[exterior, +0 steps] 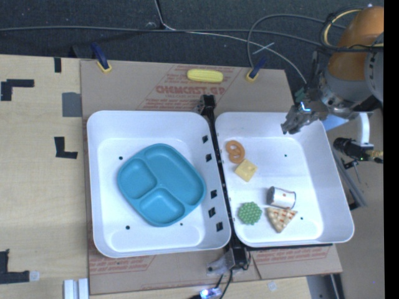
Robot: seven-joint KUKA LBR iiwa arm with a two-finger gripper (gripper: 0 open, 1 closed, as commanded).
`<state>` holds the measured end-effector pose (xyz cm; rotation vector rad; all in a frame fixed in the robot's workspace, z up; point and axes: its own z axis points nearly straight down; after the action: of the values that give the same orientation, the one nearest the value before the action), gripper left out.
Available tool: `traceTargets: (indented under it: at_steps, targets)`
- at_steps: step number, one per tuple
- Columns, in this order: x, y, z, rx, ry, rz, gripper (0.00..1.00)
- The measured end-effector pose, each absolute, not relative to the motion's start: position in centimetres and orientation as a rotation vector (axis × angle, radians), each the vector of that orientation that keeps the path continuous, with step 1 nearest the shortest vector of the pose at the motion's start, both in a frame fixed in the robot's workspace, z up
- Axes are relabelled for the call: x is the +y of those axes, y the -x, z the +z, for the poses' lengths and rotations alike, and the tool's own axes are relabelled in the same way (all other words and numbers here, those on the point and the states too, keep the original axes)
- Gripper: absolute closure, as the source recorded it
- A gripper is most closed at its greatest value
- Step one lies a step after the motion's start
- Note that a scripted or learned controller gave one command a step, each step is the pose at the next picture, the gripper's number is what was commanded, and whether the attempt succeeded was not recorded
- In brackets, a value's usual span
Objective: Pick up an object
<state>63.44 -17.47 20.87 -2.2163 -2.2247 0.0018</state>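
Observation:
Several small items lie in the right bin (312, 167): an orange pretzel (235, 150), a pale yellow cheese cube (245, 170), a white can with a red band (282, 197) on its side, a green round piece (250, 213) and a pizza slice (281, 218). My gripper (292, 124) hangs over the bin's far right corner, well away from all of them. Nothing shows between its fingers.
The left bin (106, 167) holds a blue divided plate (161, 184). A yellow banana-like object (204, 75) lies on the cardboard behind the bins. Cables run across the dark floor beyond, and two clamps hold the cardboard's far edge.

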Motion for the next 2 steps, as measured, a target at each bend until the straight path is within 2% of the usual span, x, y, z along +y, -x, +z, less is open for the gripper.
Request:
traceTargets:
  at_steps: [1, 2]
  targets:
    - [-12.7, -63.1, 21.9, -2.225, 2.215, 0.000, 1.00]
    - [-7.1, -62.3, 21.0, -2.225, 2.213, 0.002, 1.00]
